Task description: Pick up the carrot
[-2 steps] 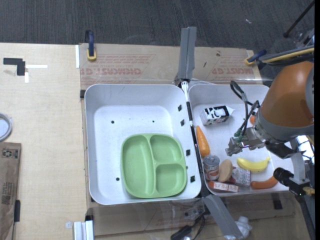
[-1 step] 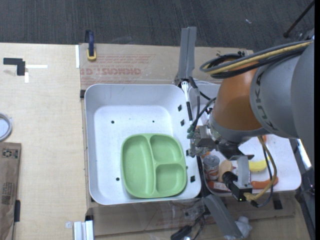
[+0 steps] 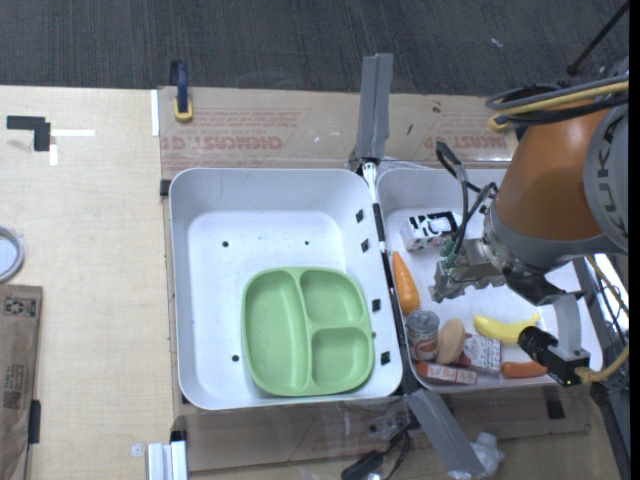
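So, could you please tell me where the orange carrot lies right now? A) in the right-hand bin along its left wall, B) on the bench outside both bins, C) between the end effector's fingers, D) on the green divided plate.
A: the tapered orange carrot lies in the right-hand white bin beside its left wall.

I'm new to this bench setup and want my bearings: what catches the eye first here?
The green divided plate stands out, lying in the left white bin. In the right bin, the orange carrot lies along the left wall, with the gripper beside it. A banana and a small can lie nearby.
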`<action>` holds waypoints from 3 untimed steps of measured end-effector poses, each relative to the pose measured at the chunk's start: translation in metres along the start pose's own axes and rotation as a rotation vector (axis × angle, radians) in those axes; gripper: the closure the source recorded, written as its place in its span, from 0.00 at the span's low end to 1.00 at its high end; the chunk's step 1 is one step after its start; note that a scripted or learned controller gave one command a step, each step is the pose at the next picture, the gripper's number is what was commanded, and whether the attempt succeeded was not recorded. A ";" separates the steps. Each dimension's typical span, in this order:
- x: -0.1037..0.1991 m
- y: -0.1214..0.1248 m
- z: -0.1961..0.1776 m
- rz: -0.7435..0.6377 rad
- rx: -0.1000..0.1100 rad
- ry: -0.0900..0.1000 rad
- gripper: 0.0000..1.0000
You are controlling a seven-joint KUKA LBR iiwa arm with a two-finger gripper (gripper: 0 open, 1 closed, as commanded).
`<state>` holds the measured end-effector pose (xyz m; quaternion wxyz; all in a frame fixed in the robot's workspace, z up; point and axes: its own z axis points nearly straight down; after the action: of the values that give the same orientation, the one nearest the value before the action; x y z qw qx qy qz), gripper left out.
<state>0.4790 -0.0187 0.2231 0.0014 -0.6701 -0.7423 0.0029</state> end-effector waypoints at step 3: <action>0.038 0.003 0.036 -0.240 0.002 0.001 1.00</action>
<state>0.4782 0.0189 0.1875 0.0027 -0.5763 -0.8172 0.0028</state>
